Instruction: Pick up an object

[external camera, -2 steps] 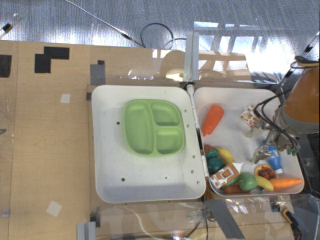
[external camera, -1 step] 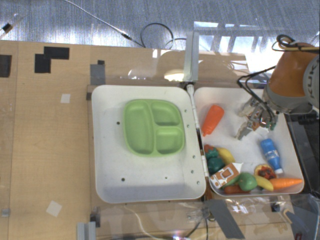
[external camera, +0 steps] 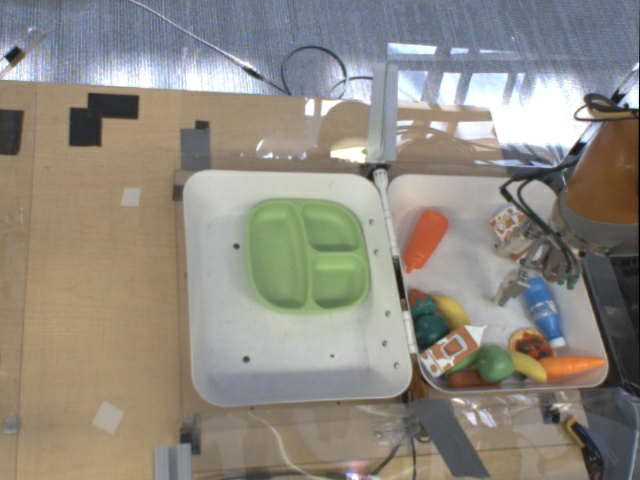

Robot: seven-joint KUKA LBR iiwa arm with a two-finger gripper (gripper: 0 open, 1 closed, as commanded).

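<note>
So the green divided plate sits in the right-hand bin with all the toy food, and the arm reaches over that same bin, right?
Not quite. The camera view shows the green divided plastic plate alone in the left white bin; the toy food lies in the right white bin, under the arm.

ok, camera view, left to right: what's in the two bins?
Green divided plate in the left bin → orange carrot-like toy in the right bin → yellow banana-like piece → blue bottle below the gripper → orange carrot.
</note>
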